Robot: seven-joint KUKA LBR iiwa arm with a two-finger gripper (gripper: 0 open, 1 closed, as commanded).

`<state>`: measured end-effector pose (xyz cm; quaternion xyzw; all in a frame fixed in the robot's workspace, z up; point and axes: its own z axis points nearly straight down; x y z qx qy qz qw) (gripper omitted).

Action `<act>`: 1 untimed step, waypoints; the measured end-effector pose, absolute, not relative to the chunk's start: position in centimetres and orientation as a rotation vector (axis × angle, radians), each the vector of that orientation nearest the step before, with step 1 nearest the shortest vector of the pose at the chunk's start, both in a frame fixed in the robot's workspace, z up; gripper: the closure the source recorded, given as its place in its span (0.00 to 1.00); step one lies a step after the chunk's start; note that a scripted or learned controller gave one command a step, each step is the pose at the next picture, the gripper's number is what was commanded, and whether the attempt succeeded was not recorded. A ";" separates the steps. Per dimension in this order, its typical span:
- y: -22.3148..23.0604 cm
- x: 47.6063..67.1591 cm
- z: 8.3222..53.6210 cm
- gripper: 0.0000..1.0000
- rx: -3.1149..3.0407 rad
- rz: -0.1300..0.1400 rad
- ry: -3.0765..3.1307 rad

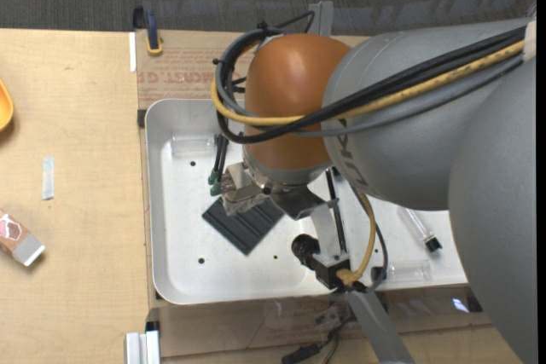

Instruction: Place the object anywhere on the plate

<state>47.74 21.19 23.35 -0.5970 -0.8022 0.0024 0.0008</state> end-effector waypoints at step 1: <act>21.2 47.8 23.4 0.00 -1.875 0.007 -2.519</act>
